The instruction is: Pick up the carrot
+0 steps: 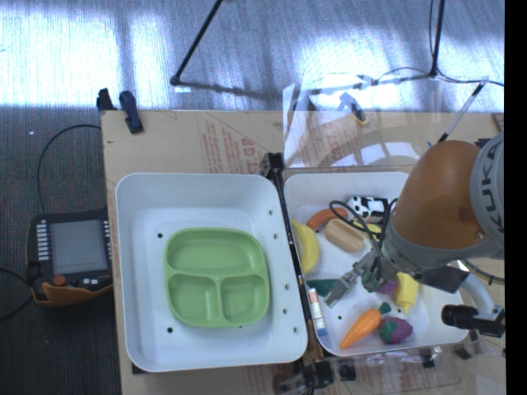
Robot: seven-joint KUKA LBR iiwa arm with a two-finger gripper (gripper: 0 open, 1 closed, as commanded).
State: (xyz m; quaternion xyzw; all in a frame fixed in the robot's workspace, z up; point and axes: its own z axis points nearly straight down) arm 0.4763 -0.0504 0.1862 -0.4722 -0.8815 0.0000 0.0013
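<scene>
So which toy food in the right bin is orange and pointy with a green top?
That's the carrot, lying near the bin's front edge beside the purple toy. The others are rounder: a yellow banana, a hot dog.

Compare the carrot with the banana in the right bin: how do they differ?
The carrot is orange with a green top; the banana is plain yellow. The carrot is tapered and straight; the banana is curved. The carrot lies near the bin's front edge, the banana against its left wall. Both are toy foods lying flat, untouched by the gripper.
</scene>
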